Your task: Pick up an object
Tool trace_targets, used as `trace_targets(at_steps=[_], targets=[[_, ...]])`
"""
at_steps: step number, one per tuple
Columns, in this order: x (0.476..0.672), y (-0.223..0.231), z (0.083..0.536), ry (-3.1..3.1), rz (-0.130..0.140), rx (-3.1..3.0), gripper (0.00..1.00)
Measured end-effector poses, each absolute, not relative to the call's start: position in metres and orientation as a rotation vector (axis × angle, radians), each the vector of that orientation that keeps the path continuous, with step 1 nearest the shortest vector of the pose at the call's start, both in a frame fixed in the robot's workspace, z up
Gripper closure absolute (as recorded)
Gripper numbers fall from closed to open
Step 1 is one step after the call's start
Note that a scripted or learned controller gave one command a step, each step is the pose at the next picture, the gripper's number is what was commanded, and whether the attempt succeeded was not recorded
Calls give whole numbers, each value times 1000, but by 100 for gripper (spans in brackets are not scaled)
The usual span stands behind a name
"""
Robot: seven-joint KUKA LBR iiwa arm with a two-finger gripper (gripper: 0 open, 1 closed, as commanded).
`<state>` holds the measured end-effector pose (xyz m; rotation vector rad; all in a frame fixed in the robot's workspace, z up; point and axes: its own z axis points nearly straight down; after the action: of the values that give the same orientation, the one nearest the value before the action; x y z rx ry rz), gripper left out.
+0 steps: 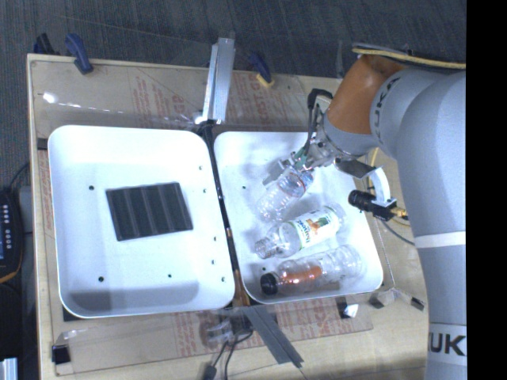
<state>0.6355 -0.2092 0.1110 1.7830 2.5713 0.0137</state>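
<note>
The arm (420, 133) enters from the right side of the camera view, its orange band (356, 93) above the wrist. The gripper (303, 161) sits low over the upper part of the right bin (238, 153), directly at the upper end of the topmost bottle (285, 194). Whether the fingers are open, closed or gripping the bottle cannot be determined; they are too small and too cluttered against the clear plastic.

Right bin contents, three clear plastic bottles, all lying on their sides:
- Topmost bottle: diagonal, upper end at the gripper, lower end pointing toward the bin's centre.
- Labelled bottle (301, 233): just below the first, white label with green and orange print, neck pointing left.
- Dark-capped bottle (310, 274): along the near wall, cap at the left, reddish tint inside.

The three bottles lie close together; contact between them cannot be confirmed.

The left bin (71, 153) holds a dark ribbed rectangular panel (149, 210), lying flat near its centre. Both bins rest side by side on the surface (55, 85), with blue clamps (78, 51) at its far edge.
</note>
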Motion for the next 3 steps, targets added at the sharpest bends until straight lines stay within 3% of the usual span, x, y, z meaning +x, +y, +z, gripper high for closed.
trace_targets(at_steps=[1,3], targets=[[640,-190,119,2736,0,1537,0],[577,-208,96,2758,0,1506,0]])
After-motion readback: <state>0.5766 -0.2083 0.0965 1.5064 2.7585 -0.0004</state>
